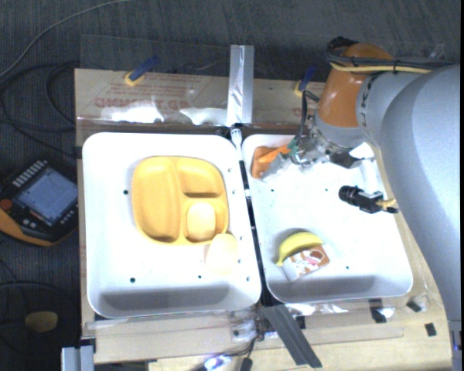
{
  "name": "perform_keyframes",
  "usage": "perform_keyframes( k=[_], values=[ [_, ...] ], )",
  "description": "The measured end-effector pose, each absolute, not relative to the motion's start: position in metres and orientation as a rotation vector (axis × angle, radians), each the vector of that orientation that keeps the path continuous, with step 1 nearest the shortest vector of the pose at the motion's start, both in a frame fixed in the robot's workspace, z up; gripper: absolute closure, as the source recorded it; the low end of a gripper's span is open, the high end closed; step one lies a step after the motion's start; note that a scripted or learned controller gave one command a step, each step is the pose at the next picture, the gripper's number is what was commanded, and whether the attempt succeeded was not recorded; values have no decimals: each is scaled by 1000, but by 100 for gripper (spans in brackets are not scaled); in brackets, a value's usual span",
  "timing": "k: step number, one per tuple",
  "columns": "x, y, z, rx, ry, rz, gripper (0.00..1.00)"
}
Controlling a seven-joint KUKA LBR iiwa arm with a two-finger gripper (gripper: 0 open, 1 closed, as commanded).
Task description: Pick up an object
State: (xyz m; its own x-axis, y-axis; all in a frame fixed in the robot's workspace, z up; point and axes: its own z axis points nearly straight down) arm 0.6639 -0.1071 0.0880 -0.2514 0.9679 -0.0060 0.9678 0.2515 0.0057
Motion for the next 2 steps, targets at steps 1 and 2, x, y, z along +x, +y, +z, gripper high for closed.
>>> perform_keyframes(
  k=[1, 2],
  values=[
    [669, -59, 184, 1527, 2742, -4, 0],
    [644, -124, 104, 1529, 2744, -5, 0]
  ],
)
